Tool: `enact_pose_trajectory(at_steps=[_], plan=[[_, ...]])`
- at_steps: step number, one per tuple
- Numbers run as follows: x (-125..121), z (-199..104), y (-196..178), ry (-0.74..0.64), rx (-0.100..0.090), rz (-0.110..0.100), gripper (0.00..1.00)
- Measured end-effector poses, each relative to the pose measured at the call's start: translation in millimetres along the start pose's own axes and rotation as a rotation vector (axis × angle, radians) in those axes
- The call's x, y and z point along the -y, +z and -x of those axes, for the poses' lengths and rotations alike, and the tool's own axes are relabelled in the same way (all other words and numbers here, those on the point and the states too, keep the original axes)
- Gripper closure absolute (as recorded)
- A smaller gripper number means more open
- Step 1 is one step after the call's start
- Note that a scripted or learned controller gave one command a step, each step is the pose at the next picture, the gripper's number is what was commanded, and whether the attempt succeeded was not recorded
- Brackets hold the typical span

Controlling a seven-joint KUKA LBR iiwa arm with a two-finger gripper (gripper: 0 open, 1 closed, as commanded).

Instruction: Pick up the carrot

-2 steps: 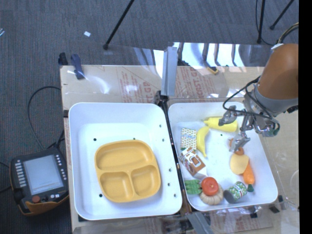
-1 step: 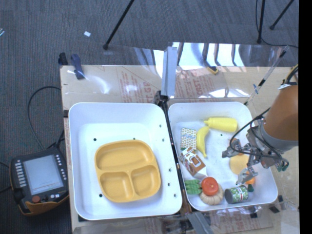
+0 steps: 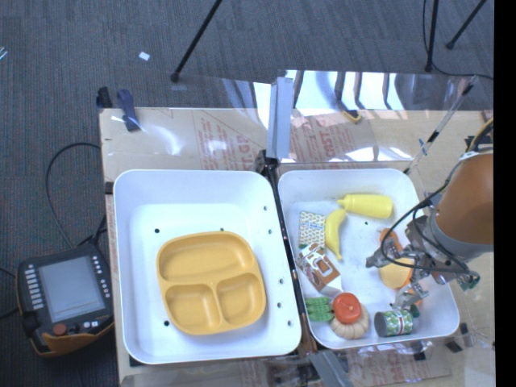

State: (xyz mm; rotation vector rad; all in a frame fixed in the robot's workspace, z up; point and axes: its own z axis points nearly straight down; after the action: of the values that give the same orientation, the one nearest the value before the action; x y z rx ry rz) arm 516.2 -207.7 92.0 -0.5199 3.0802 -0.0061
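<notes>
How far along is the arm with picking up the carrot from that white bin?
Done: the grey arm's two-finger gripper is down inside the right-hand shallow white bin, right over a pale orange piece, probably the carrot, near the yellow banana. In hand: lining up on it; no grasp can be confirmed, since the arm hides part of it. Left: gripping and lifting, as it appears to lie on the bin floor.

The grey arm point(image 3: 476, 208) with its orange band runs off the right edge, and its pincer point(image 3: 407, 276) partly hides a pale orange rounded item point(image 3: 393, 276).
</notes>
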Motion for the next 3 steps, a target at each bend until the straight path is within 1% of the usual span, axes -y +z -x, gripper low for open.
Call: enact_pose_trajectory(at_steps=[1,2,3], plan=[[-2,2,-9,-0.007,-0.003,0.003,1.00],[-50,35,5,0.194,-0.019,0.009,1.00],[-41,-14,3,-0.141,-0.012,0.007,1.00]])
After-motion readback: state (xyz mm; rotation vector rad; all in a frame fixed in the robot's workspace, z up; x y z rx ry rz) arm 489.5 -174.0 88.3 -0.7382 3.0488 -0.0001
